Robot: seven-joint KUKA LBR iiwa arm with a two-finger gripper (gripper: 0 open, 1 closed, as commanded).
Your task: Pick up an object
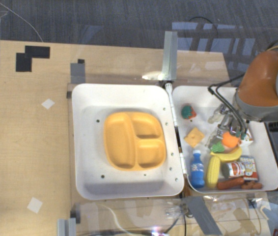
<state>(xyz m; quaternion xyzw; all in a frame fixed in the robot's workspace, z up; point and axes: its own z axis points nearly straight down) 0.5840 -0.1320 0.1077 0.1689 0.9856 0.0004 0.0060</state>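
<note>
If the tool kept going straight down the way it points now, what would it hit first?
Most likely the small orange carrot-like toy with a green top directly under the tool, lying against the yellow plastic banana in the right white bin. Depth is hard to judge from this slant.

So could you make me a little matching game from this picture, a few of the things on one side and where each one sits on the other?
Things:
1. yellow plastic divided tray
2. blue plastic bottle with a white cap
3. small green and red ball
4. yellow toy corn cob

Places:
A. far end of the right bin
B. left bin
C. near left corner of the right bin
D. right beside the bottle

Pairs: 1-B, 2-C, 3-A, 4-D
</note>
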